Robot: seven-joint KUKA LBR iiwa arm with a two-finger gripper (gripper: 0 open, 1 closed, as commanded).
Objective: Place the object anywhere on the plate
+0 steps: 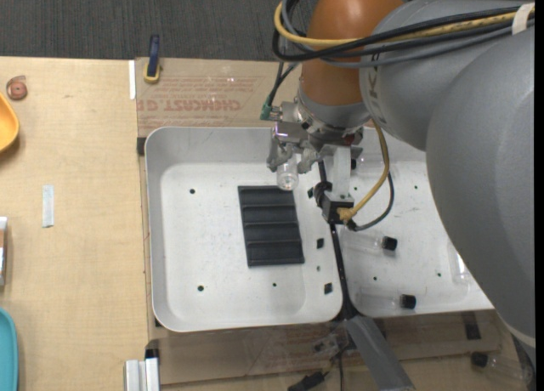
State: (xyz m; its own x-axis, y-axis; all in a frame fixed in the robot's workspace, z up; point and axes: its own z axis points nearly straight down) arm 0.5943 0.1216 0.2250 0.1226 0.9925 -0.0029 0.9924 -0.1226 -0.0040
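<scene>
Black ribbed object [271, 226] lies flat on the floor of the left bin [170, 211], near its middle, long side running away from you. It may well be the thing to move, though you cannot be sure from here, and you see nothing in either bin that reads plainly as a plate. An orange dish edge [7, 126] and a teal rim [7, 351] sit at the far left of the surface [76, 236], well apart from the bins.

Your hand [287, 168] hangs over the rear right part of the left bin, just behind the object's far end, with something small and clear at its tip. Whether it is open or closed cannot be told at this slant, and nothing dark shows between its tips.

Judge this as the approach step, with the pick not yet made. Your next move likely calls for bringing the hand forward over the object's middle, squaring it across the narrow width, then lowering straight down.
</scene>
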